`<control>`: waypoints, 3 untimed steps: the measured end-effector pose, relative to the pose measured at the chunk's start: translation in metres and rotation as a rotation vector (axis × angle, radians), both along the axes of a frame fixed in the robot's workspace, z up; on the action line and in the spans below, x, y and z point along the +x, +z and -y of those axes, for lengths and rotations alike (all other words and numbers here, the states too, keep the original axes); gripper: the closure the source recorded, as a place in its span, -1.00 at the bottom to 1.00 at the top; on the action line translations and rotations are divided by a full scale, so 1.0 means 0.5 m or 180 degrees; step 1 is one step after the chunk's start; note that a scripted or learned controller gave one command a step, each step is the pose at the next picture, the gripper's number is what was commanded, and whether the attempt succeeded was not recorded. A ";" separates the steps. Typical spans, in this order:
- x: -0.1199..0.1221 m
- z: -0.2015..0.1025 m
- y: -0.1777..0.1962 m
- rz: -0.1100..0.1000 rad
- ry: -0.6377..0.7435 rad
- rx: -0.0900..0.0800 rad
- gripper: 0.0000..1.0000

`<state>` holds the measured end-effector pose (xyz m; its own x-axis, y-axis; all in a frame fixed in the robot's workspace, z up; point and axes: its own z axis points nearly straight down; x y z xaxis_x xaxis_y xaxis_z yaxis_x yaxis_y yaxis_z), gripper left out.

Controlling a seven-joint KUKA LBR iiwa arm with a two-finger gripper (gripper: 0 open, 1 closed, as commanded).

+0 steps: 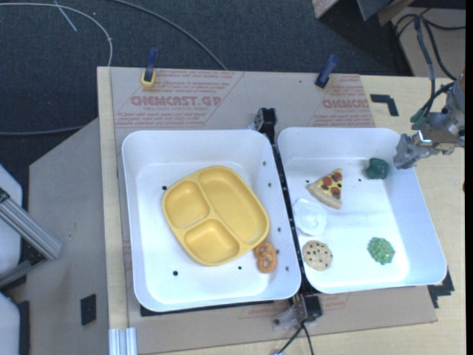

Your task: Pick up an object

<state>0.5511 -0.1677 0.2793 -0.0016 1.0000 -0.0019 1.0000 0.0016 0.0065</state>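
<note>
Beside the hand (411, 152), pizza slice (327, 188) points upper right.

We're looking at a robotics lab or test room: a plywood bench (222, 95) is sitting on dark carpet (222, 21), with loose cables (89, 13) trailing across the floor. Blue clamps (151, 65) are pinning a sheet printed with a plastics brand name to the board, and two white bins (140, 154) are lying side by side under an overhead camera. Toy food is filling in for real food — a pizza slice (327, 188), a cookie (317, 255), a pretzel (265, 257) and a yellow divided tray (214, 214).
</note>
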 end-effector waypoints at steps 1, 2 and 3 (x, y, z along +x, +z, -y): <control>0.016 -0.103 0.002 -0.0016 0.0011 0.0009 1.00; 0.039 -0.202 -0.042 -0.0034 0.0013 0.0017 1.00; 0.078 -0.312 -0.046 -0.0014 0.0013 0.0009 1.00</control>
